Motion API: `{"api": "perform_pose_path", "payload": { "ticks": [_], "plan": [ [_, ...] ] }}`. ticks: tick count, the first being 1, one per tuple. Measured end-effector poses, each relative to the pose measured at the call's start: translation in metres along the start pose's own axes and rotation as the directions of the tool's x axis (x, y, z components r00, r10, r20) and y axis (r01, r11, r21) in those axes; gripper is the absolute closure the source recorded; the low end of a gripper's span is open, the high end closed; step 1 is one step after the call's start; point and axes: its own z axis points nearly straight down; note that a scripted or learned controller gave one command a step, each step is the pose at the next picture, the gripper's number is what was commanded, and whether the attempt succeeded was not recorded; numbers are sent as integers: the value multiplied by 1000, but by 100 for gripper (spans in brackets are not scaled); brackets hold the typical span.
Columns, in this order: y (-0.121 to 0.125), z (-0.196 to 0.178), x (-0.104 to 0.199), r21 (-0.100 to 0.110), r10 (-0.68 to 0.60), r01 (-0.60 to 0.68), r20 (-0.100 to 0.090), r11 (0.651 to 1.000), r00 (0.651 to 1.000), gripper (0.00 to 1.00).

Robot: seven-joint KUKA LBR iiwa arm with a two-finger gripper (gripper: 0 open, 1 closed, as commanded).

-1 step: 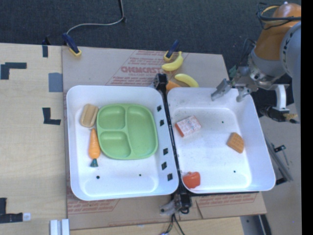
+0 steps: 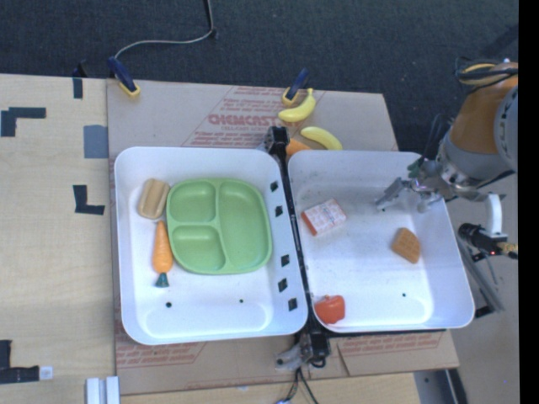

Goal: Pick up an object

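From the camera view, the grey arm [image 2: 484, 146] is reaching in from the right over the right bin [image 2: 438, 310], its gripper [image 2: 394, 194] hanging above that bin's upper right part. Its two fingers are standing spread apart, with nothing between them.

In the right bin, a small tan block [image 2: 406, 245] is lying just below and right of the gripper, apart from it, its long axis tilting from upper left to lower right. A red-and-white box [image 2: 323, 216] is lying left of the gripper, near the divider, its long axis tilting up toward the right. A red object [image 2: 329, 309] is sitting at the bin's lower left corner.

In the left bin [image 2: 202, 326], a green divided tray [image 2: 219, 225] is lying in the middle. A carrot [image 2: 162, 252] is lying beside its left edge, long axis running up and down, green end pointing downward. A tan piece [image 2: 152, 198] is lying above the carrot.

Two bananas [image 2: 308, 120] are lying on the cardboard above the bins.
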Motion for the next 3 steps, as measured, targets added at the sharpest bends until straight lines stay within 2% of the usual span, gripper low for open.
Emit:
{"api": "perform_pose_path", "payload": {
  "ticks": [1,2,3],
  "plan": [
    [-49,41,3,-7,-1,1,0,1000,1000,0],
    [-67,41,18,-12,-1,1,5,1000,1000,0],
    [-66,31,17,-14,0,0,7,1000,1000,100]
  ]
}}
